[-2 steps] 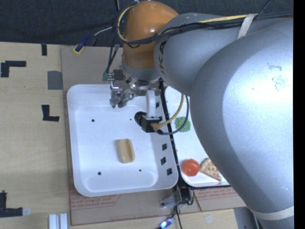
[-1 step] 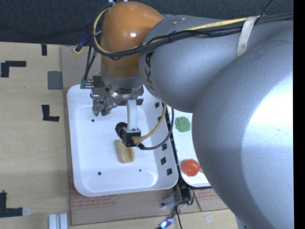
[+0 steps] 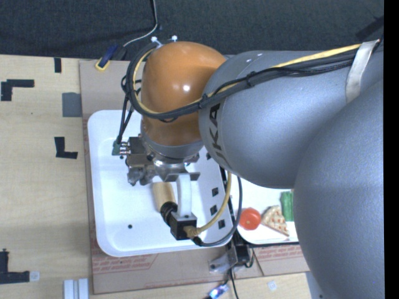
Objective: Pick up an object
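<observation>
My gripper (image 3: 151,172) hangs over the middle of the left white bin (image 3: 103,167), below the arm's orange band. The wrist and its metal housing cover the bin floor beneath it, and I see nothing held. In the right bin, past the arm, lie a small red tomato (image 3: 250,218), a pizza slice (image 3: 275,220) and a green object (image 3: 286,205), all partly hidden by the grey arm. The gripper is well to the left of these three.
The big grey arm link (image 3: 299,142) covers most of the right bin. A tiny dark speck (image 3: 129,226) marks the left bin's floor near its front. Cardboard (image 3: 87,92) surrounds the bins, with a wooden bench (image 3: 37,185) to the left.
</observation>
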